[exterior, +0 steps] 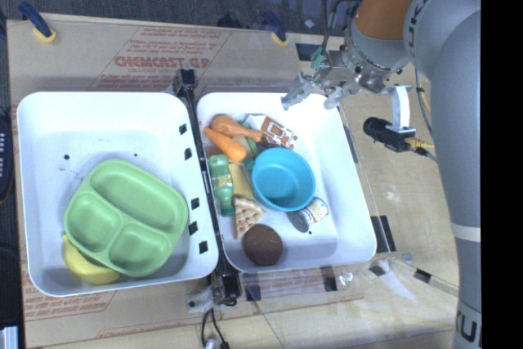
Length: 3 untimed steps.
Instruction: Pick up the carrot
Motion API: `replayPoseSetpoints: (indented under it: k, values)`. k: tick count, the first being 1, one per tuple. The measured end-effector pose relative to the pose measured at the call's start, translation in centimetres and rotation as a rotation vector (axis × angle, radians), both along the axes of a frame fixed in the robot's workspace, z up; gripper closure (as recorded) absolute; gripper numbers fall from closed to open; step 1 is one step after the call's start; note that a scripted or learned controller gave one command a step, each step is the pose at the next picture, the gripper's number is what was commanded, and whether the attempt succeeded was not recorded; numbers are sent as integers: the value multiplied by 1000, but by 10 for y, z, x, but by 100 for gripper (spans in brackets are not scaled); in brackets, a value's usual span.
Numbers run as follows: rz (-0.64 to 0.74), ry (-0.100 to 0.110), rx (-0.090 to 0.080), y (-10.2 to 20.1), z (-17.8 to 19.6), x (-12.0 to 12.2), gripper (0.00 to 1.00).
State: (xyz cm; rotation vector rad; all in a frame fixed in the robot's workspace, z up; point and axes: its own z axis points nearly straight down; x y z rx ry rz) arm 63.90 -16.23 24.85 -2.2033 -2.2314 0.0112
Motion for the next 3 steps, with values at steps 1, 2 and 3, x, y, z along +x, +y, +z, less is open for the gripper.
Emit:
replayPoseSetpoints:
  k: [1,2,3]
  values:
    - [25,-3,-1,62,-142,-17,0]
    - [-339,-14,6,58,-146,-39,0]
    - [-559,-29,5,70,-147,-55,0]
